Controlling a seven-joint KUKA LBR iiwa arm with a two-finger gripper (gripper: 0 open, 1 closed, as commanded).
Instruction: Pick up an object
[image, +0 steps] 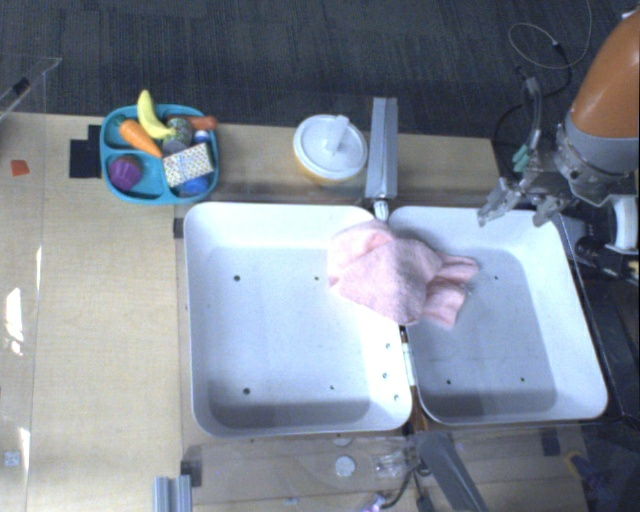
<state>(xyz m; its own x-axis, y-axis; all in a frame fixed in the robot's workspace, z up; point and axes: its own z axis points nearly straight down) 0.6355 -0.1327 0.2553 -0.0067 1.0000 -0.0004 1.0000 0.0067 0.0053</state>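
Listing what I have on the table: two shallow white bins side by side, the left bin (250, 330) and the right bin (520, 340).

Item, task object: one pink cloth (400, 277), crumpled, draped across the divide where the bins meet, toward their far side. The larger part lies in the left bin's far right corner; a folded lobe hangs into the right bin.

Item, claw (520, 205): hovering at the far rim of the right bin, right of the cloth and well apart from it. Fingers spread wide, nothing between them.

Item, off-task: a blue divided tray of toy food (158, 152) at far left, and a white lidded container (330, 148) beyond the bins.

Handling note, my judgement: the approach is not yet done. I would bring the claw left and nearer, over the raised fold in the right bin, where the fabric bunches highest. Descend straight, avoid the bin walls at the divide, close on the bunch rather than a flat layer, then lift slowly; soft cloth slips easily.
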